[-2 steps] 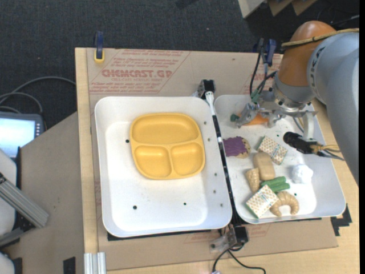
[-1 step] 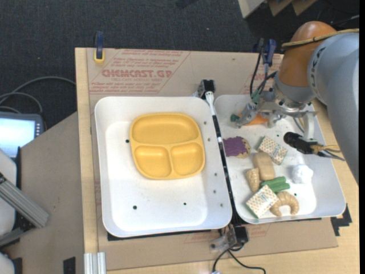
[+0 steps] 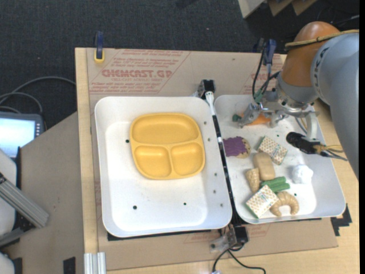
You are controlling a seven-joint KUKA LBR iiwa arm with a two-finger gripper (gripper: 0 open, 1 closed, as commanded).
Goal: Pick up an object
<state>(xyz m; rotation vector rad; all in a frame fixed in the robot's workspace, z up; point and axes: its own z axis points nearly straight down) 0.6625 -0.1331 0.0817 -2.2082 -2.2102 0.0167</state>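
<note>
Right now, gripper (image 3: 255,114) low in right bin (image 3: 331,201), upper right of frame, just beside small orange thing (image 3: 260,119). Cannot tell claw state.

Risks: orange thing sits near bin wall, could slip away; claw could bump wall.

Other toy foods lie lower right, well apart.

Yellow tray (image 3: 166,144) in left bin (image 3: 114,198).

Board (image 3: 137,73) reads "CHEMCAST GP", red letters.

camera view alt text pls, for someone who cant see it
A grey robot arm reaches in from the right, its gripper low over the far end of the right white bin, which holds small toy foods. The left white bin holds a yellow divided plate.
</note>
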